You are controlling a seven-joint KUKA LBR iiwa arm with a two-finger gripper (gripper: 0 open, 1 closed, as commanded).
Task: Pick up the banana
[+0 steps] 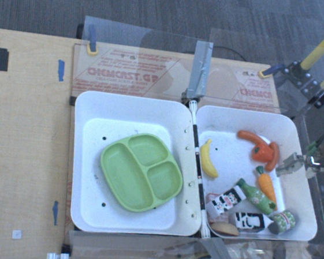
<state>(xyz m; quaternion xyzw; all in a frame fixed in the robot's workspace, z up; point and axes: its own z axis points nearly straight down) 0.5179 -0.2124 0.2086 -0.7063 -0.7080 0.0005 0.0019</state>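
The banana (207, 158) is small and yellow. It lies in the right bin (292, 130), close to that bin's left wall, with its length running from far to near. Nothing touches it, and bare white floor surrounds it on all sides.
A green divided plate (141, 171) lies in the left bin (84, 146). The right bin also holds a red pepper (259, 147), a carrot (266, 187), a green bottle (256, 196), two black-and-white cartons (226, 200), a can (282, 220) and a bread roll (224, 228).
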